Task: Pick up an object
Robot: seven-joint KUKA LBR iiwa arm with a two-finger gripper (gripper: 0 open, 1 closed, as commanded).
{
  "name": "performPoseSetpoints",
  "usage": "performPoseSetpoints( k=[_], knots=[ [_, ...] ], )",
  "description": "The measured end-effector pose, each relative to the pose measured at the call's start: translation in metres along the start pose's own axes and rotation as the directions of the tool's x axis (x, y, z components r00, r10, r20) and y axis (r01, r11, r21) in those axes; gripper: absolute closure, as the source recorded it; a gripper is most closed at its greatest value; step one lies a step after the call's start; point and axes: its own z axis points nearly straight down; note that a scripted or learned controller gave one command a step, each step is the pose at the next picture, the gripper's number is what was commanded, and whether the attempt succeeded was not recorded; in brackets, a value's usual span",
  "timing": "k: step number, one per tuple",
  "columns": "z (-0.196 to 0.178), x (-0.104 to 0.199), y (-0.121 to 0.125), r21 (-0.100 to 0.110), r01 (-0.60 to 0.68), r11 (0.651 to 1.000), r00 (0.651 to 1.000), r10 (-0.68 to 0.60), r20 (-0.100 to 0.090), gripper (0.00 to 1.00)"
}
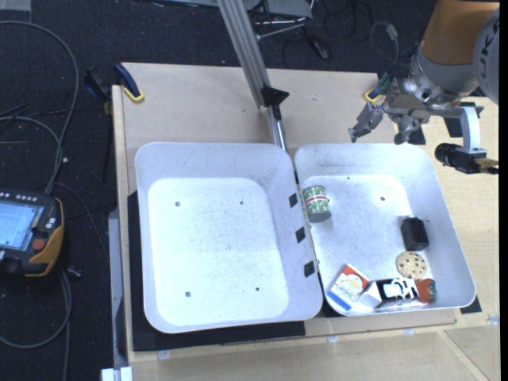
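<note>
My gripper [386, 132] hangs above the bench just past the far rim of the right bin [361, 161]. Its two fingers are spread open with nothing between them. In that bin a small can with a green and red label [316, 203] stands near the left wall. A black block [413, 233] lies toward the right wall, with a round speckled disc [411, 263] just below it. At the near edge lie a red, white and blue packet [348, 286], a black and white item [397, 290] and a small red piece [427, 290].
The left bin [151, 213] adjoins the right one. A slanted metal pole [248, 46] comes down to the gap between the bins. A blue and yellow clamp [128, 84] sits at the bench's far left corner. A teach pendant [28, 232] lies on the floor at left.
</note>
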Motion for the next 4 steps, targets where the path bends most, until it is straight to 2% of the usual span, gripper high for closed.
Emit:
performPoseSetpoints(
  k=[1, 2, 3, 4],
  knots=[
    [0.128, -0.007, -0.021, 0.009, -0.001, 1.000, 1.000, 0.001, -0.001, 0.00],
    [0.179, -0.023, -0.083, 0.005, -0.003, 1.000, 1.000, 0.003, -0.001, 0.00],
    [0.179, 0.001, -0.053, -0.001, -0.003, 1.000, 1.000, 0.003, 0.001, 0.00],
    [0.163, 0.017, -0.055, 0.001, -0.001, 1.000, 1.000, 0.001, 0.000, 0.00]
  ],
)
